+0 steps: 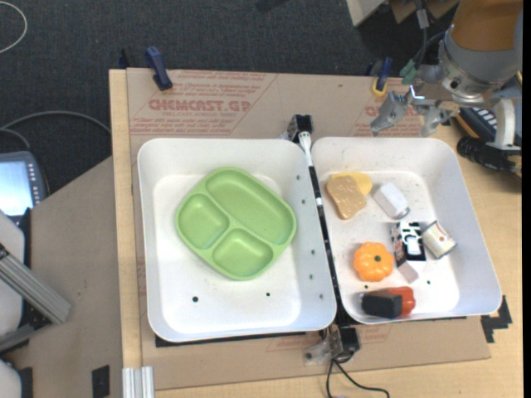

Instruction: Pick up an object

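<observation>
My gripper (pixel 408 119) hangs above the far rim of the right bin (pixel 474 222), with the jaws open and nothing between them. Below it in that bin lie a tan bread slice (pixel 346 197) partly over a yellow piece (pixel 362 180), a white cylinder (pixel 391 199), an orange pumpkin (pixel 373 260), a black-and-white packet (pixel 408 241), a small white box (pixel 439 240) and a red and black object (pixel 388 303). A green divided plate (pixel 236 222) rests in the left bin (pixel 158 222).
The two bins meet along a raised double rim (pixel 319 230) with a black clip (pixel 300 126) at its far end. Blue clamps (pixel 158 66) hold the cardboard base at the back. Cables and black equipment (pixel 489 143) crowd the right edge.
</observation>
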Robot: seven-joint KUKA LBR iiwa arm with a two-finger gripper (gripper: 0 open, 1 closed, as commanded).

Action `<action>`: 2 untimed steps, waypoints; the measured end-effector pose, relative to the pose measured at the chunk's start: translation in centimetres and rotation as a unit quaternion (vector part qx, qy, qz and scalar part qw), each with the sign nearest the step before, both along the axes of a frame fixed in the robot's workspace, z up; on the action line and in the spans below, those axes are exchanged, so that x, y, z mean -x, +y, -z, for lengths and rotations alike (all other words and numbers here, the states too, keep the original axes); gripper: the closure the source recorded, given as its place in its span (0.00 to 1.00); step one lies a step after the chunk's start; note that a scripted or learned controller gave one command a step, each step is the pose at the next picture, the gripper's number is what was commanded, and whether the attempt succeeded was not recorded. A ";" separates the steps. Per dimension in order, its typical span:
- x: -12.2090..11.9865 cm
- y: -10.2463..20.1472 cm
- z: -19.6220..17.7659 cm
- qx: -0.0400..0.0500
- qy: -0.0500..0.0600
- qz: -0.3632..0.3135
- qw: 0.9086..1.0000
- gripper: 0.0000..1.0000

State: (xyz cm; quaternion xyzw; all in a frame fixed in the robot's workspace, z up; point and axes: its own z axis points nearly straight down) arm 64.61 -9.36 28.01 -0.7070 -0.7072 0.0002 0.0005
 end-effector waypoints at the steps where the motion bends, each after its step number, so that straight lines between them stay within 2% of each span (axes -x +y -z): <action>1: 4.1 -5.2 16.6 -0.001 0.008 0.003 1.000 0.00; 2: 11.2 -7.2 14.9 -0.001 0.003 0.002 1.000 0.00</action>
